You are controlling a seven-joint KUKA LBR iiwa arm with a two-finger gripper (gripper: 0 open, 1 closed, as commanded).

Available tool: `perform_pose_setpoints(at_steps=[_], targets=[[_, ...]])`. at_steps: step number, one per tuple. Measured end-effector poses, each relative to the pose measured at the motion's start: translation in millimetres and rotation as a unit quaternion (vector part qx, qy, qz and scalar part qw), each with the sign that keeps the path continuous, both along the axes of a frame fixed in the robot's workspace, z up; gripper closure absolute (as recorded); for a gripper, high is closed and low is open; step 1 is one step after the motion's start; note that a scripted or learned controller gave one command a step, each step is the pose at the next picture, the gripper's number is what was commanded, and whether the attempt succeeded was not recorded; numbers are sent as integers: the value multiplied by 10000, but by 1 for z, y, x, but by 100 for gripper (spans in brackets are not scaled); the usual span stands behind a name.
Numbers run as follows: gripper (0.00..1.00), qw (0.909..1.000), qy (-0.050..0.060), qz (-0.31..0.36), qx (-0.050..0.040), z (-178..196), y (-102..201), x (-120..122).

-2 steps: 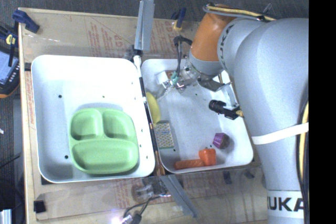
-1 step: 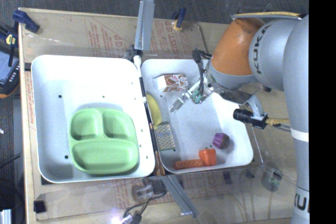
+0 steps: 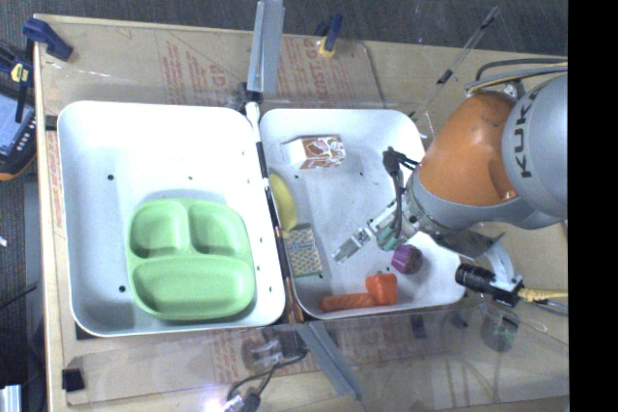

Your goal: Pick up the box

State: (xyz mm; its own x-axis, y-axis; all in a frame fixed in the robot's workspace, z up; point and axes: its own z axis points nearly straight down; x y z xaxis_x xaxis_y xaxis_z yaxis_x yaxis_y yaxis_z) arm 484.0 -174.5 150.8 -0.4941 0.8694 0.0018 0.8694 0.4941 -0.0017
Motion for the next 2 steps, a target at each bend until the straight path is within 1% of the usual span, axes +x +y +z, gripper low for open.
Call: perform_pose_setpoints(at_steps=[1,2], targets=[[0,9998,-58,-211,-42,-53,53,-5],[100,9997,-74,-214,-60,-41,49,-4]])
